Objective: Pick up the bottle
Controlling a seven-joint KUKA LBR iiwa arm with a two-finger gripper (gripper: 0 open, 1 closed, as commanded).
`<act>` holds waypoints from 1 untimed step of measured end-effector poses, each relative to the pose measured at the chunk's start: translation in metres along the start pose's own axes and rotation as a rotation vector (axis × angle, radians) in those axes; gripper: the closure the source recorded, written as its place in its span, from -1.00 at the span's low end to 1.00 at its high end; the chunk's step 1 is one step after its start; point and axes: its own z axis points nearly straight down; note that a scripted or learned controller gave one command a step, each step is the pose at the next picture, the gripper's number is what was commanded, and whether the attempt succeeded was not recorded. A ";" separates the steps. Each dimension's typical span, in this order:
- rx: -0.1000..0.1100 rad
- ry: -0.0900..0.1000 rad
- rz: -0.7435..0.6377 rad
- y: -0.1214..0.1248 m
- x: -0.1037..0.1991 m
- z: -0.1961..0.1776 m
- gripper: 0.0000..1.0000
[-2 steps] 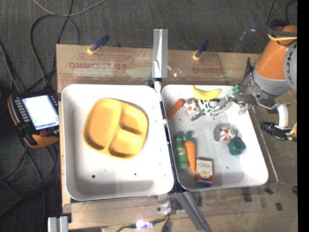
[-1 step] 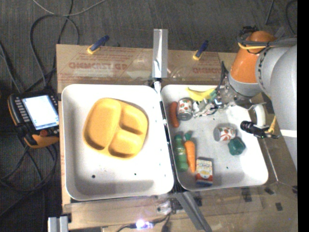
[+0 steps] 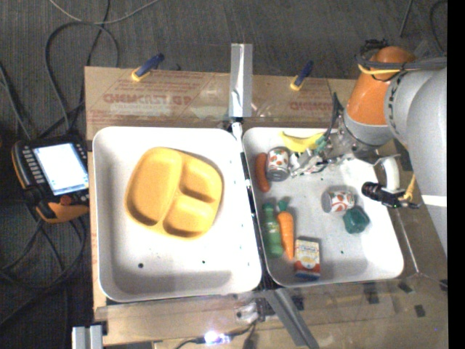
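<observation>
Dark carpet with loose cables is surrounding a bench [image 3: 102, 93] that is carrying two shallow white bins side by side. Taking up the left bin [image 3: 109, 267] is a large yellow divided tray [image 3: 175, 192], lying well apart from everything in the right bin [image 3: 385, 260]. Reaching in from the right, the grey arm [image 3: 425, 122] with its orange band is hanging over the far right corner of the right bin, and its gripper [image 3: 320, 155] is pointing left, low over the far part of that bin; whether its jaws are spread or pressed together cannot be told. A yellow banana [image 3: 299, 139] is lying just beside the gripper at the far wall. A patterned can [image 3: 277, 163] is sitting just left of the gripper, with an orange-red sausage-like piece [image 3: 261, 171] beside it at the left wall. The green bottle [image 3: 272, 231] is lying nearer along the left wall, well apart from the gripper, touching a carrot [image 3: 286, 231] on its right. A small juice carton [image 3: 308, 257] is lying near the carrot's near end, while a second small can [image 3: 338, 200] and a dark green block [image 3: 355, 220] are resting toward the right.
</observation>
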 end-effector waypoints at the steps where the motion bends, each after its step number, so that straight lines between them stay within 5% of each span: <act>1: 0.002 -0.003 -0.239 0.024 0.036 -0.027 -1.00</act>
